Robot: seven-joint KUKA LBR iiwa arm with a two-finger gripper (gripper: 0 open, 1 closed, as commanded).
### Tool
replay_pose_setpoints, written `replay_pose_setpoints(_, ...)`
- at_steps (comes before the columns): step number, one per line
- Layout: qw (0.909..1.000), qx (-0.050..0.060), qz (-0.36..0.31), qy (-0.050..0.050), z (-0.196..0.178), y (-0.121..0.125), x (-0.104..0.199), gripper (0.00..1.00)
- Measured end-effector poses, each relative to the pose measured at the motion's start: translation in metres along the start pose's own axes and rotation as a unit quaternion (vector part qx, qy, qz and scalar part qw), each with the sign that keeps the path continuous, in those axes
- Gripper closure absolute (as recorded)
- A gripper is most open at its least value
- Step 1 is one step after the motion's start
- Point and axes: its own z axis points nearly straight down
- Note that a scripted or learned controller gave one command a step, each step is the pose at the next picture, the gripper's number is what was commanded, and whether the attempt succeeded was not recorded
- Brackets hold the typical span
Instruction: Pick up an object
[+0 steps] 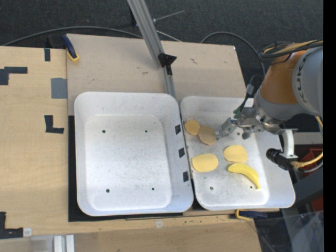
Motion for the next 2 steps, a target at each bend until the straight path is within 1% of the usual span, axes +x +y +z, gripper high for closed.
replay_pose_setpoints(1,1.0,0.0,0.0,0.0,0.054,-0.001,0.001,0.0)
replay_pose_setpoints(2,1.0,-0.003,-0.001,0.0,0.041,0.0,0.001,1.0)
